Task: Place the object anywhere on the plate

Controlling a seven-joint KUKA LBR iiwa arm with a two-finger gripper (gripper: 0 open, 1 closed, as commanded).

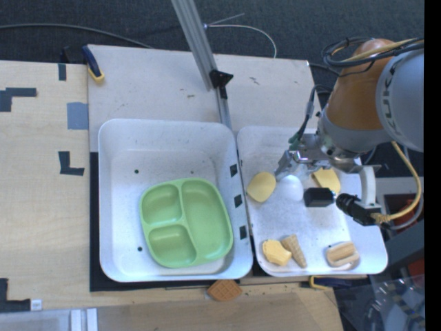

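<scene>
A green divided plate (186,221) lies in the left bin (114,185), toward its front, with nothing on it. In the right bin (265,143) a round pale-yellow piece (261,186) rests near the left wall. My gripper (293,165) hangs just right of and above that piece, open, with nothing between its fingers. A second yellow piece (326,180) lies right of the gripper, partly under the wrist.
Along the right bin's front lie a yellow lump (275,252), a small tan cone (295,249) and a bun-like toy (340,254). A brown waffle-like piece (224,290) sits outside on the bench edge. A metal pole (196,33) slants over the back.
</scene>
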